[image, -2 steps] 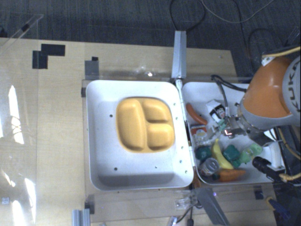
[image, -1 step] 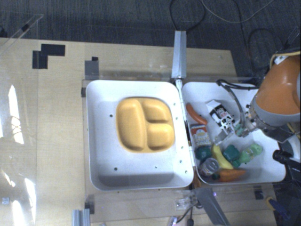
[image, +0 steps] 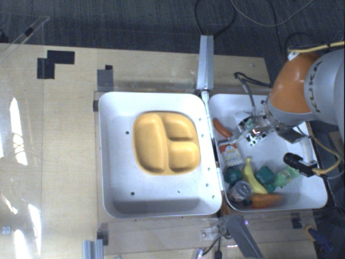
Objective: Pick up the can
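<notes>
The can (image: 240,190) stands in the right bin (image: 315,196) near its front left corner, with its silver top facing up. It is hemmed in by a dark teal object (image: 233,174), a banana (image: 251,177) and a carrot (image: 265,200). My gripper (image: 251,129) hangs over the back left part of the same bin, well behind the can and apart from it. Nothing shows between it and the can except the small box (image: 232,155).
A red sausage (image: 221,127) lies just left of the gripper. Green items (image: 266,176) and a green bottle (image: 287,175) lie right of the banana. The left bin (image: 116,198) holds a yellow divided plate (image: 164,142). A metal post (image: 206,63) rises between the bins at the back.
</notes>
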`<state>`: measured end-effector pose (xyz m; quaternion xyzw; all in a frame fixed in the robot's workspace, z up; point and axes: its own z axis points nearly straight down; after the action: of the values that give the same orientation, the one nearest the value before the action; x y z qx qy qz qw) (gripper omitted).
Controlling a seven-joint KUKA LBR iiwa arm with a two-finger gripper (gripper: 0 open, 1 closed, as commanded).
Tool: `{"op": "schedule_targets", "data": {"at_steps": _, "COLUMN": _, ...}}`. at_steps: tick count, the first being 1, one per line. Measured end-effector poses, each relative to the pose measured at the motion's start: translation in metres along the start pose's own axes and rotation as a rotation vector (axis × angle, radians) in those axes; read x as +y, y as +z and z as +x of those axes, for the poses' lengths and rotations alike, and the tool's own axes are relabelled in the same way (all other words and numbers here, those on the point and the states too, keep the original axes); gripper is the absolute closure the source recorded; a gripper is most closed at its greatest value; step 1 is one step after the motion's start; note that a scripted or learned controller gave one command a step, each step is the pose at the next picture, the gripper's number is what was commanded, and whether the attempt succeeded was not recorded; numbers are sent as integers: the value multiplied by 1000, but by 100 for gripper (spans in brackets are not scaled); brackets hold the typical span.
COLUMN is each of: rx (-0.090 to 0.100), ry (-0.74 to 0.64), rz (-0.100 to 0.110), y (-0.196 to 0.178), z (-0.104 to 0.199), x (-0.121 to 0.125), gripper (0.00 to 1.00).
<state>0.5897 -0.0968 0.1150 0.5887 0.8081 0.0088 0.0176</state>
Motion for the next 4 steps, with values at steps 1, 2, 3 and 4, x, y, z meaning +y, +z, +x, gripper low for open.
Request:
{"op": "schedule_targets", "data": {"at_steps": 1, "rx": 11, "ry": 188, "rz": 27, "y": 30, "z": -54, "x": 67, "gripper": 0}}
{"op": "schedule_targets", "data": {"at_steps": 2, "rx": 9, "ry": 306, "rz": 30, "y": 28, "z": -64, "x": -14, "gripper": 0}}
{"op": "schedule_targets", "data": {"at_steps": 3, "rx": 5, "ry": 298, "rz": 19, "y": 13, "z": -65, "x": -9, "gripper": 100}}
{"op": "schedule_targets", "data": {"at_steps": 4, "rx": 10, "ry": 284, "rz": 30, "y": -132, "z": -33, "x": 27, "gripper": 100}}
